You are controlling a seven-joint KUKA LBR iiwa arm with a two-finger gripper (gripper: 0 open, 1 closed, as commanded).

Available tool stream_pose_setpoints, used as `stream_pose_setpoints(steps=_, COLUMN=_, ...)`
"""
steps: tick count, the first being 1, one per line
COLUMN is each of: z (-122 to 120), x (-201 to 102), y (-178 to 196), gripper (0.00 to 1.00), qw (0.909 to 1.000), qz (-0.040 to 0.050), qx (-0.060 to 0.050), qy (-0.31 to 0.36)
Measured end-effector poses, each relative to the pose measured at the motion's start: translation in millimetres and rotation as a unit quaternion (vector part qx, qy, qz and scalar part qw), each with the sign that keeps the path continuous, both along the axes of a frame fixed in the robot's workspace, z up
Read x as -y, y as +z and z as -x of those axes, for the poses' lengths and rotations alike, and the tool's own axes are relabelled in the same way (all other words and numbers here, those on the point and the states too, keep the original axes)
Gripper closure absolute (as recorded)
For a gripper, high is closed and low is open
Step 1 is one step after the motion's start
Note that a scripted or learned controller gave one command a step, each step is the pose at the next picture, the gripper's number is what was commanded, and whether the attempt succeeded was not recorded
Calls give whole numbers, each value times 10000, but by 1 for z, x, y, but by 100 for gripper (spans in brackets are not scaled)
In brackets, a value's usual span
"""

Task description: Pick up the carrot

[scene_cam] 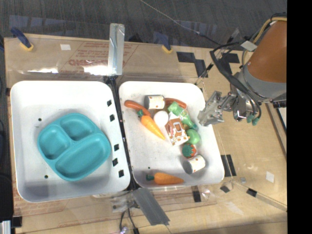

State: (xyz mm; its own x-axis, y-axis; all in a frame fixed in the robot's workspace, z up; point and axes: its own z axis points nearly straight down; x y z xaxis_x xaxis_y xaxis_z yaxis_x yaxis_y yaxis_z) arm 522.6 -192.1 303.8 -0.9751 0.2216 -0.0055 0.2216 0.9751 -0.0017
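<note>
The gripper is hanging over the right edge of the right bin with nothing in it, how wide I cannot tell, so it is needing to go down straight over the carrot lying in the bin's middle.

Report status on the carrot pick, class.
Gripper at right bin's right rim, holding nothing. Two carrots: one mid-bin beside egg, another at the front wall.
</note>
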Motion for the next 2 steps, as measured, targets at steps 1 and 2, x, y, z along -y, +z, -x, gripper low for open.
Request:
stream_pose_setpoints(steps=1, z=-1, x=-1, y=11, gripper=100, qw=10000, qz=9, qx=18, qy=27)
stream_pose_setpoints(steps=2, z=45, x=17, y=-19, gripper=100, qw=9995, qz=-11, qx=-26, qy=-307)
